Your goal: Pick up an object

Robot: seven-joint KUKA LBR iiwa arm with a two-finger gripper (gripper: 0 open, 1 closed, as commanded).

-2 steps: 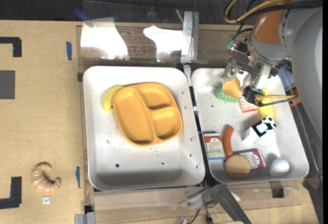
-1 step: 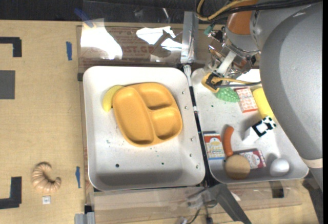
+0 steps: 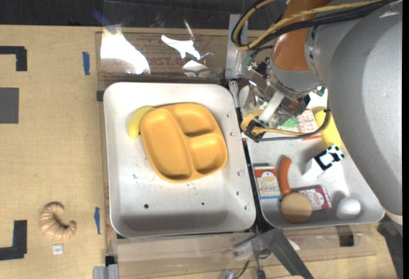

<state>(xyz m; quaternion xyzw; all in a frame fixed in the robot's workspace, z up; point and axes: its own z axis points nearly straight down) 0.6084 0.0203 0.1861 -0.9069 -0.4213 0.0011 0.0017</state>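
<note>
Gripper (image 3: pixel 261 119): low over right bin's (image 3: pixel 358 204) far-left corner; finger state hidden, cannot tell.
Targets: sausage (image 3: pixel 284 171), brown ball (image 3: pixel 296 206), loose nearby.
Technique: probably centre over sausage, descend straight, avoid bin wall.

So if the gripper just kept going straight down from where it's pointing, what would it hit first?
Most likely the right bin near its upper-left corner, where the gripper hangs by the divider, probably on the small packet beside it. Depth is hard to judge from this slanted view.
</note>
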